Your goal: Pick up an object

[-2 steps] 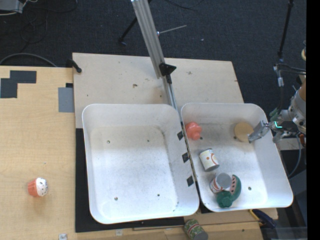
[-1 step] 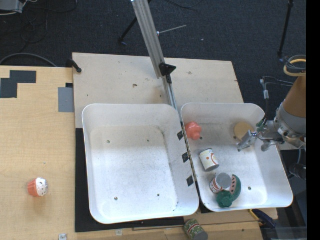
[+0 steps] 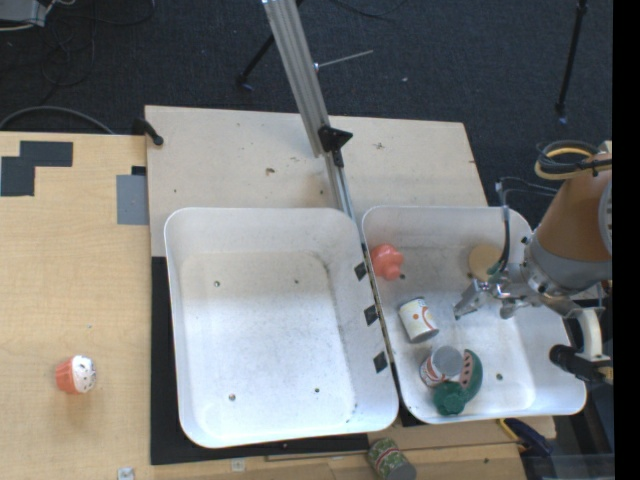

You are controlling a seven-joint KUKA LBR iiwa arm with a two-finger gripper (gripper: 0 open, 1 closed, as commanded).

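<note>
Jaws apart, the gripper (image 3: 470,303) hovers in the right bin (image 3: 560,398), holding nothing. Just left of it lies a white can (image 3: 418,320), tipped over, its long axis running upper-left to lower-right.

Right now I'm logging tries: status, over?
Pincer low over right bin, nothing seen in it. Cup, pink toy, green toy still lying in bin. Path clear.

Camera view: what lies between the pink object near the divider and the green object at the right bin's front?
In the camera view, two small cans lie between the pink object and the green object: a white can and another can touching the green one.
</note>
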